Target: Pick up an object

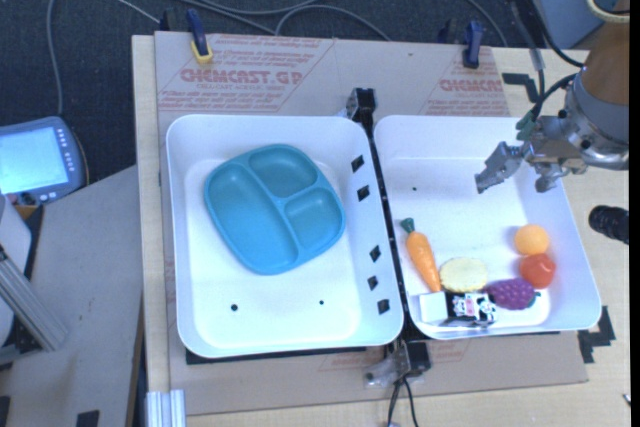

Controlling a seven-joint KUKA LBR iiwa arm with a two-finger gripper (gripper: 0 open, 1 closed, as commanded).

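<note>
My gripper (pixel 520 175) hangs over the upper right part of the right bin (pixel 440 150). Its two grey fingers (pixel 493 169) stand apart, open, with nothing between them. Below it, along the bin's front, lie the toy foods: a carrot (pixel 424 259), a pale yellow piece (pixel 463 272), an orange ball (pixel 532 239), a red tomato (pixel 538 270), a purple bunch of grapes (pixel 512 293) and a small black-and-white item (pixel 470 307). All of them lie apart from the gripper.
A blue divided plate (pixel 275 207) lies in the left bin (pixel 200 305). A black divider (pixel 372 205) runs between the bins. Clamps (pixel 199 39) hold the board at the back. A pendant with a screen (pixel 35 157) sits at far left.
</note>
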